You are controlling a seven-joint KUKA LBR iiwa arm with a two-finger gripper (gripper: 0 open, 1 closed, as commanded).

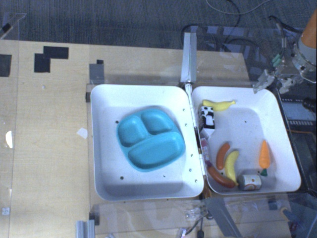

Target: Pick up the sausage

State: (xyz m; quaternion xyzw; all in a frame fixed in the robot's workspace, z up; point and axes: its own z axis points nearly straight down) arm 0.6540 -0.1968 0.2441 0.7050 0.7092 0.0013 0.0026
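— What is seen nearest the camera?

— A small can (pixel 250 181) is seen lying at the front wall of the right bin (pixel 286 133), with a dark red curved piece (pixel 220 176) just to its left.

— And from the left onward?

— The left bin (pixel 101 143) is taken up by a blue divided plate (pixel 150 139). In the right bin, a black-and-white item (pixel 207 118) is set against the left wall, and a small banana (pixel 219 104) is laid at the back, just behind it.

— Where is the sausage found?

— The sausage (pixel 223 154) (orange-red, tilted) is found in the front left part of the right bin. It is flanked on its right by a yellow banana (pixel 231 165), which is touched or nearly touched by it, and the dark red piece is laid just in front of both. A carrot (pixel 265 155) is placed farther right, near the right wall.

— And the gripper?

— The gripper (pixel 277 81) is held over the back right corner of the right bin, well apart from the sausage. Whether it is spread or closed cannot be told, since that part is blurred.
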